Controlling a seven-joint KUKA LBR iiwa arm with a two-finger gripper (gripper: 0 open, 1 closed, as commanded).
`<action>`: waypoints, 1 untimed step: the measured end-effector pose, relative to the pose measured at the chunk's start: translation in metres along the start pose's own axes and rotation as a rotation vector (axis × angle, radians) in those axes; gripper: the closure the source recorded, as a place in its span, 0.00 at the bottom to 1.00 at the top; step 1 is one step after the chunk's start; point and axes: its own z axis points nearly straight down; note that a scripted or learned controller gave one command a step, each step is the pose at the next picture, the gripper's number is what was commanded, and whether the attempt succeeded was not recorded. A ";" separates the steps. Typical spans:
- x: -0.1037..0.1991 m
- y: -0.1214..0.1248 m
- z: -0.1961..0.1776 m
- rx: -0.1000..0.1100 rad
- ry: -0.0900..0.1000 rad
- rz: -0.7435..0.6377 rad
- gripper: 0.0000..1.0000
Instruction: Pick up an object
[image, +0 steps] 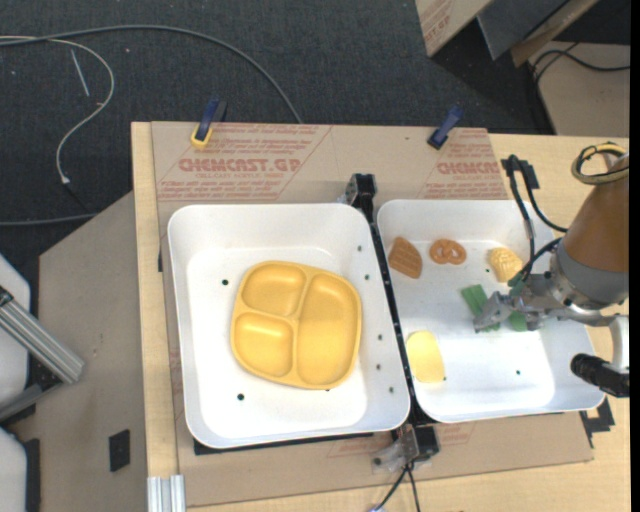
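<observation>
The arm reaches in from the right over the right bin, its orange band above the grey wrist. The tool sits low in that bin, right at a green object that lies near the bin's middle; the tool's grey parts overlap the green piece, and whether it is clenched on it or released cannot be told from this angle. Along the bin's far side lie a brown bread-like piece, a pretzel and a yellow corn-like item. A pale yellow block rests near the bin's left wall. The left bin holds a yellow divided plate. Both bins stand on the cardboard-covered surface.
</observation>
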 end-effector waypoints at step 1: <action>0.001 0.000 0.046 -0.004 -0.001 0.000 0.00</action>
